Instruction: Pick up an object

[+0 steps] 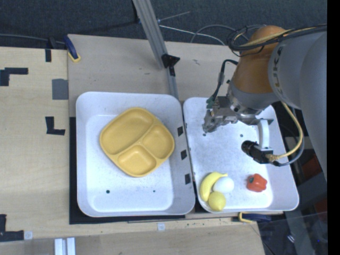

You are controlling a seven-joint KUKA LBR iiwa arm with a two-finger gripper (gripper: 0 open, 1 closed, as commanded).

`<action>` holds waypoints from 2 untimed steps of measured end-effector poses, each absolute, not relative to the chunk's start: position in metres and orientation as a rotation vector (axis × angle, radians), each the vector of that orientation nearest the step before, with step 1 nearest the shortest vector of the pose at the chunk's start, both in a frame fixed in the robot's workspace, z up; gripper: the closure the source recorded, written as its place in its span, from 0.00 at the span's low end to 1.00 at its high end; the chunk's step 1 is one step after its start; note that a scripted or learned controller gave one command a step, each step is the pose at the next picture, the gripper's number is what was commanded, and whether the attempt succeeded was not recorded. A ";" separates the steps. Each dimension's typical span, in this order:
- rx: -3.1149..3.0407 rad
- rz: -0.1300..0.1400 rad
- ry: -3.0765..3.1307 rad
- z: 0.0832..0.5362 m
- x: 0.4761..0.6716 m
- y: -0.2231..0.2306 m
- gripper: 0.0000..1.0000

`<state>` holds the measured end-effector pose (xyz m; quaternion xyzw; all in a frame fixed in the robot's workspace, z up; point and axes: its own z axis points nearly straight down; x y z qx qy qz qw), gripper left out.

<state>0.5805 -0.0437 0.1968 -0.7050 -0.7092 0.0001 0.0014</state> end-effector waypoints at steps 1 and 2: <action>-2.211 0.001 -2.227 0.192 0.579 0.010 1.00; -2.210 -0.001 -2.230 0.204 0.572 0.073 1.00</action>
